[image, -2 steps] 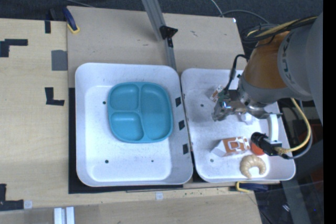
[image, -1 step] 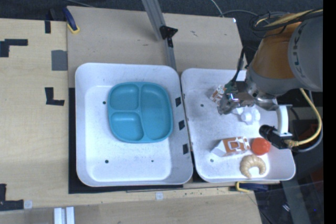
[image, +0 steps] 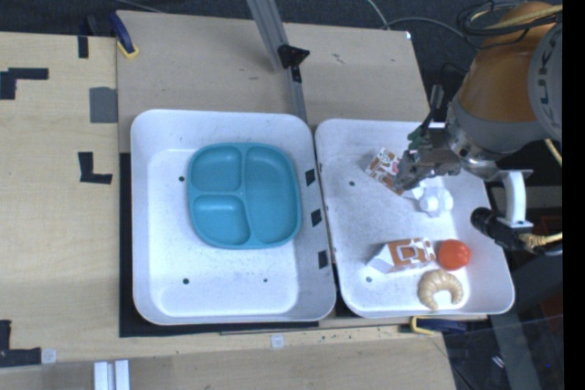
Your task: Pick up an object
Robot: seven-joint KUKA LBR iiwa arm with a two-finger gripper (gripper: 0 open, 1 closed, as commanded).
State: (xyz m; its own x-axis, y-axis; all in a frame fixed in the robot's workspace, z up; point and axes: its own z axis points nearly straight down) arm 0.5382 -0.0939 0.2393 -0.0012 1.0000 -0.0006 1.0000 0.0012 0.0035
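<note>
Two shallow white bins, contents.
Left bin: teal three-section plastic plate. Right bin: patterned packet under gripper, grip state indiscernible; small carton, red ball, croissant.

We can't read the gripper fingers, which partly cover a small printed packet, and the arm is cut off at right.

Teal divided plate in left bin.
</note>
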